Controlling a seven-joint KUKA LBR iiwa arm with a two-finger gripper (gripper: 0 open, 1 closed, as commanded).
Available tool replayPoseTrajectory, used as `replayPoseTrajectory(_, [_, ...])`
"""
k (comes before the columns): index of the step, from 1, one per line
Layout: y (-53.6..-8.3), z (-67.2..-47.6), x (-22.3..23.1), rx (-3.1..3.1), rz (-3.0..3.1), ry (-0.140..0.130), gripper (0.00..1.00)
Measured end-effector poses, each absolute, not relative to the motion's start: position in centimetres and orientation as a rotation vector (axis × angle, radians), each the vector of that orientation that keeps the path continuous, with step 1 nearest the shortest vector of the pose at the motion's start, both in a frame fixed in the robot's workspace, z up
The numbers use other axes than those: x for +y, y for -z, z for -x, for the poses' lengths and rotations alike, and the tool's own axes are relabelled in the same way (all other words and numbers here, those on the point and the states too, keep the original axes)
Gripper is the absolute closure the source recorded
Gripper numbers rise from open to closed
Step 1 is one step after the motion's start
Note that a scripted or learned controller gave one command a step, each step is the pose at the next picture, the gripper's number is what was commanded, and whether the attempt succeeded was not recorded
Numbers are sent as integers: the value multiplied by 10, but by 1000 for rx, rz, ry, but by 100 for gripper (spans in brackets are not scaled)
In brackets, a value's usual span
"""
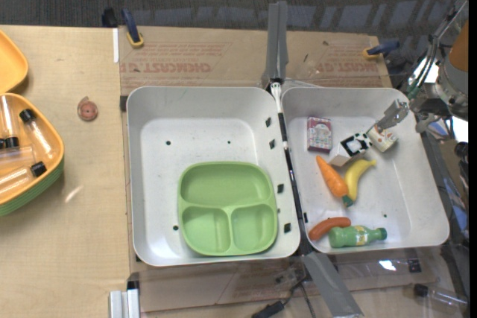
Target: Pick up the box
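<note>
Box (319, 133) flat in right bin (417, 231), arm's fingers (393, 115) near — apart, angled down-left

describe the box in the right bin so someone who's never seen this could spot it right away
Look at the right white bin, upper left part, near the divider. The box lies flat there, small and rectangular with a pinkish printed face, just above the carrot. It is the only flat, square-cornered item; the others are rounded toy foods.
</note>
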State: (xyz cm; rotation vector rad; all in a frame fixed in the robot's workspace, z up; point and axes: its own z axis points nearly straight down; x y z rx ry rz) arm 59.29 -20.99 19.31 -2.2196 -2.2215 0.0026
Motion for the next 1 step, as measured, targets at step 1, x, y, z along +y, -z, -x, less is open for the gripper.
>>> replayPoseTrajectory(1, [-148,-515,-157,-1814,2561,-5,0])
